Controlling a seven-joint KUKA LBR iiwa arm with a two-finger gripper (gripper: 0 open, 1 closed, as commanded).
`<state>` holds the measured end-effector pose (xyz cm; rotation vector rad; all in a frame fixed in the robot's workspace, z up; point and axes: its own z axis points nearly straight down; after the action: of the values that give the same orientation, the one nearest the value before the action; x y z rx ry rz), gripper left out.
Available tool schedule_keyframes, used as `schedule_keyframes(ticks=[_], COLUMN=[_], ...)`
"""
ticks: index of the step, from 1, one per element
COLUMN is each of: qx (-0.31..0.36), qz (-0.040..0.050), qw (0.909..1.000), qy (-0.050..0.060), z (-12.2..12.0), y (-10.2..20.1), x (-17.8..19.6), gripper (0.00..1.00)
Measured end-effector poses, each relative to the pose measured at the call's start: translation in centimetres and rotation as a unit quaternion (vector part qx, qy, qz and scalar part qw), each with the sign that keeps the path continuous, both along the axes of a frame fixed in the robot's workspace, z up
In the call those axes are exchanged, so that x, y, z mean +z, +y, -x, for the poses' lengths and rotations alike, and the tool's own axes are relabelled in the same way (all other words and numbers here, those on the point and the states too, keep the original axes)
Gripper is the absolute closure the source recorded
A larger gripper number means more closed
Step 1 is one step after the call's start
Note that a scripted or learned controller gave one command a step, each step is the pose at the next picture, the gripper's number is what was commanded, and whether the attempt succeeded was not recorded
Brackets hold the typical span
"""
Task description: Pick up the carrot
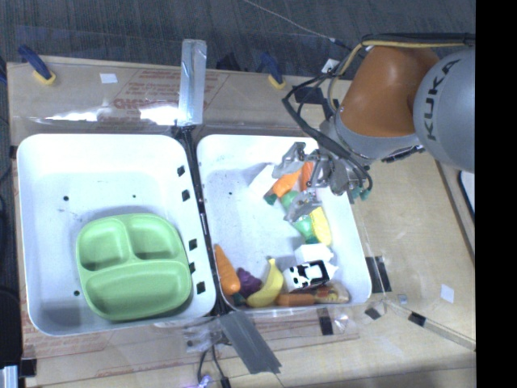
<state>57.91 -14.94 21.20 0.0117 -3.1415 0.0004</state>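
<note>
grey arm [452, 95] reaches over the right bin [242, 217]; the left bin [48, 184] holds a green tray [133, 265]. its end effector [300, 186] has fingers pinching an orange carrot [284, 185], near the bin's far right corner, above a banana [269, 287].

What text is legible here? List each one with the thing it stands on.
"KUKA": on the grey arm, running down its casing.
Reddish print on the board behind the bins: too blurred to read.
Small white labels on the bench: too small to read.
</note>
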Motion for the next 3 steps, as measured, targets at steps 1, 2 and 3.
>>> schedule_keyframes(ticks=[1, 2, 3], qx=[-0.02, -0.016, -0.108], qz=[0.0026, 0.0048, -0.0002], qw=[0.9997, 0.9997, 0.9941], qy=[-0.013, -0.02, -0.001], z=[-3.9, -4.3, 1.7], y=[-4.7, -4.6, -0.5], x=[-9.7, -8.3, -3.7], gripper=[0.0, 1.0, 1.0])
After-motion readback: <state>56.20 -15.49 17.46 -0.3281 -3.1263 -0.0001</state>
